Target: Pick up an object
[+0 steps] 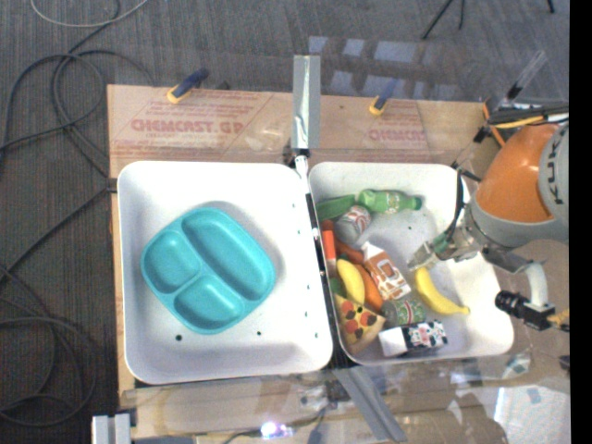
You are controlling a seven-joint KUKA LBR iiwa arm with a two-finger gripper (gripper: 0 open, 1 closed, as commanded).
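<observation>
The right bin point(481, 340) holds a heap of toy food. In it lie a green bottle point(388, 200), a small can point(353, 222), a yellow banana point(439, 292), a second, smaller banana point(351, 280), an orange carrot point(371, 290), a pizza slice point(357, 318), a white and orange carton point(387, 276), a dark green can point(404, 311) and a black and white box point(418, 337). My gripper point(437, 252) reaches in from the right, low over the bin's right half. It sits just above the upper end of the larger banana. The arm's orange band point(518, 188) is behind it.
The left bin point(139, 192) holds a teal divided plate point(208, 266). A metal rail point(305, 100) stands at the back between the bins. Cables run over the floor at left. A black fitting point(518, 308) juts out by the right bin's right wall.
</observation>
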